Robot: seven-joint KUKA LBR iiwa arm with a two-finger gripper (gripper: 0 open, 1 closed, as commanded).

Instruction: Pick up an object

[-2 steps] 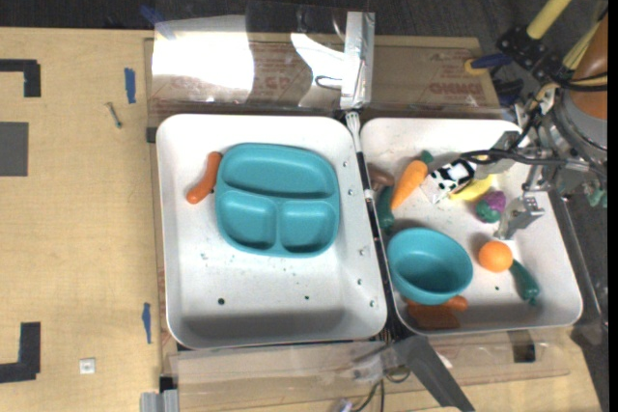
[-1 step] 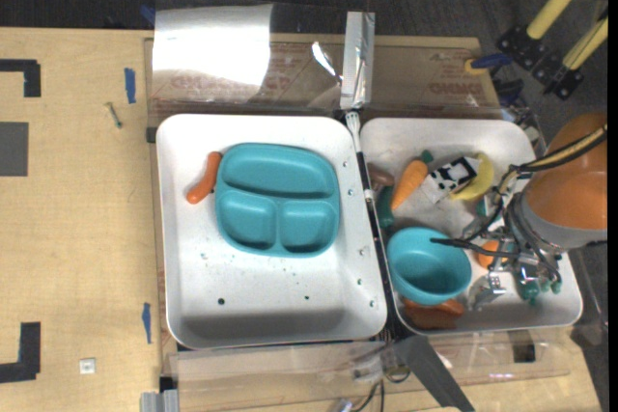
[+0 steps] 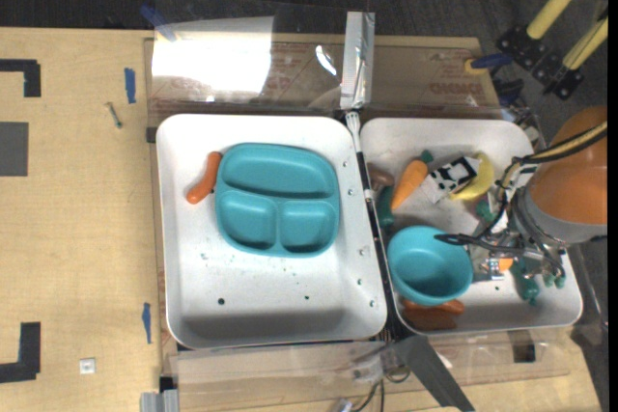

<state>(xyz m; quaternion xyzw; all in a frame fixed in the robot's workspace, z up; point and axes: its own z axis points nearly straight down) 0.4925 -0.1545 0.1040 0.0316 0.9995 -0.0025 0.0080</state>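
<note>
Centre-right, in the right bin, a teal bowl (probably light, rigid, slippery plastic) suits a rim pinch; end effector beside it, spread indiscernible.

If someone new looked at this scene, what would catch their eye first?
Probably the teal divided plate in the left bin, an orange sausage-like piece beside it. Next, the cluttered right bin: a teal bowl, a toy carrot, and the arm's orange band above.
</note>
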